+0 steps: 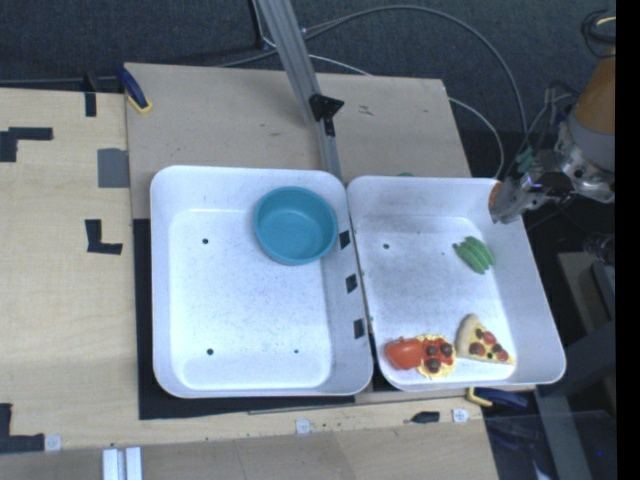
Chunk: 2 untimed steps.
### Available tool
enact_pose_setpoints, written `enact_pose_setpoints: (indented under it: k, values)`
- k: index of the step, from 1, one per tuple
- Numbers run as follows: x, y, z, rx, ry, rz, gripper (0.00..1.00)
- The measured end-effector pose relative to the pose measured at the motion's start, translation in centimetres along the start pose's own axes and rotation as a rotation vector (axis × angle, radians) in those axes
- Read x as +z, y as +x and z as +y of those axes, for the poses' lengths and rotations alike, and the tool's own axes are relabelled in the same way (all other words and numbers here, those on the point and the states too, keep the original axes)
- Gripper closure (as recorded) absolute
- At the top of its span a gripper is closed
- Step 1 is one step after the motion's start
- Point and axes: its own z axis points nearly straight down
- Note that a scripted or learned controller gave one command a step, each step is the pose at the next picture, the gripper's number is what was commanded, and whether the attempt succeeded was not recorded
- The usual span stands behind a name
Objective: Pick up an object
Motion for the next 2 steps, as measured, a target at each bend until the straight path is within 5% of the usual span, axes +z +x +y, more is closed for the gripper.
enact_pose_setpoints:
  k: [2]
  values:
    - [0.8, 10.8, -0.3, -0.004, 0.004, 0.002, 1.00]
